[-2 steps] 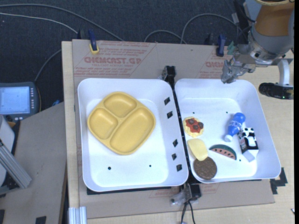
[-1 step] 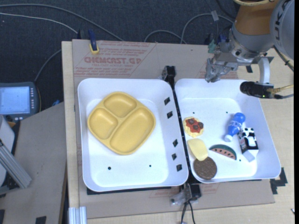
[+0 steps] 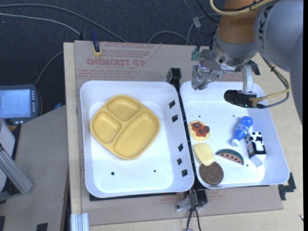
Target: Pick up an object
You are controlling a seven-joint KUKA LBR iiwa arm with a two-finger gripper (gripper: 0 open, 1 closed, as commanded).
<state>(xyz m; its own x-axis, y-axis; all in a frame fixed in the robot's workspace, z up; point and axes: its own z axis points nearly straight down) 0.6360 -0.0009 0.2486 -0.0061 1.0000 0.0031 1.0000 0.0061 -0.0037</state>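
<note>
**Gripper high over right bin, nothing held**

Fingers [image 3: 201, 83]: slightly apart by the look of it, a narrow gap, nothing between them. Hanging over the far left corner of the right bin [image 3: 274, 177], close to the divider between the 2 bins, well apart from every object.

Above the fingers: grey wrist, then the orange band [image 3: 243, 8], arm entering from the right. A black cable fitting [image 3: 239, 97] just right of the gripper, above the bin floor.

In the right bin, all toward the near half:
- pizza slice [image 3: 199, 130], nearest the gripper, flat by the left wall
- yellow wedge [image 3: 204, 153], touching or just overlapping a brown cookie [image 3: 211, 173]
- watermelon slice [image 3: 229, 156], flat, just right of the wedge
- blue bottle [image 3: 241, 129], lying tilted
- cow-print carton [image 3: 255, 147], just beside the bottle

In the left bin [image 3: 91, 177]: 1 yellow divided plate [image 3: 125, 125], alone.

Judgement on the step: approach not yet begun, target still to be chosen. Best bet probably the bottle: rounded, raised off the floor, graspable across its width. Open wider before descending, align the jaws across the short axis, come straight down. Worth avoiding: flat items hugging the floor, the wedge-cookie pair, and clipping the carton beside the bottle.
</note>
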